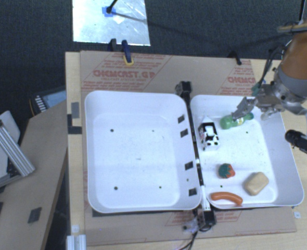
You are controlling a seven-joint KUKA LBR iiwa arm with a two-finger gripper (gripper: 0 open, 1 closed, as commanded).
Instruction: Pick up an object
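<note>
Overhead, the arm's pincer [245, 110] hangs over the right bin [278, 145], its grey fingers [243, 107] touching the green object [232, 121] just below and left of them; whether they grip it cannot be told. Further below sit a black-and-white toy [209, 134], a red-green piece [226, 170], a tan block [256, 183] and an orange sausage [226, 197]

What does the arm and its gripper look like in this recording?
The arm is bulky and rounded, with an orange-brown band above a grey wrist section. Thin dark cables run alongside it. The gripper is grey metal with slim fingers, and a black fitting protrudes below the wrist.
</note>
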